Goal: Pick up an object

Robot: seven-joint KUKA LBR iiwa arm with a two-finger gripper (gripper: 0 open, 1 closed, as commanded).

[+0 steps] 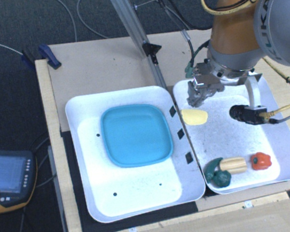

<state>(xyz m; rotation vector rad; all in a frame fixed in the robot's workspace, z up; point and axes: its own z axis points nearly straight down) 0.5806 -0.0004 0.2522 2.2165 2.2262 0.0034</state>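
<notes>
My gripper hangs over the back left part of the right bin, just above and beside a pale yellow object that lies by the bin's left wall. Nothing shows between the fingers. At the bin's front lie a dark green object, a tan cylinder and a red pepper-like object, close together in a row.
The left bin holds a light blue square plate. A black cable piece hangs off the arm over the right bin. A metal post slants up behind the bins. A handheld pendant lies on the floor at left.
</notes>
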